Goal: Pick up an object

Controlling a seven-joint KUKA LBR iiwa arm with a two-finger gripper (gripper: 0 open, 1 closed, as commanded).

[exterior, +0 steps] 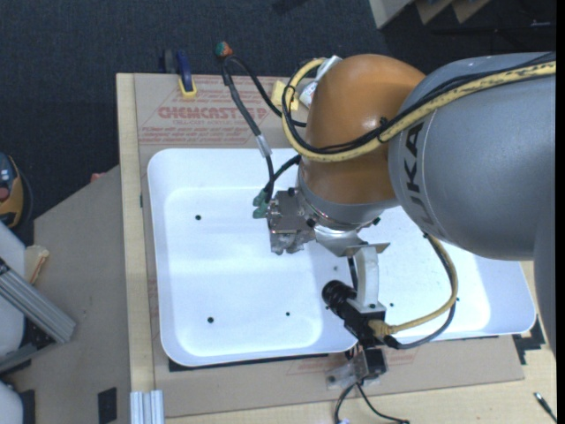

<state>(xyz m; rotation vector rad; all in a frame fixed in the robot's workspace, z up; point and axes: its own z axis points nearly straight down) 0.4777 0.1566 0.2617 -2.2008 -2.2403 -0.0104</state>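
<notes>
My gripper [283,234] hangs over the right part of the left white bin [212,281], near the ridge between the two bins. Its grey metal body sits just below the arm's orange band [353,113]. From this angle the wrist hides the fingertips. I can make out no object between them or under them. The white floor of the left bin shows a few small dark dots.
The bulky grey arm [494,148] covers most of the right bin [503,307]. Black and yellow cables [388,325] loop down past the bins' front edge. A blue clamp [185,76] sits on the brown board [132,148] behind the bins.
</notes>
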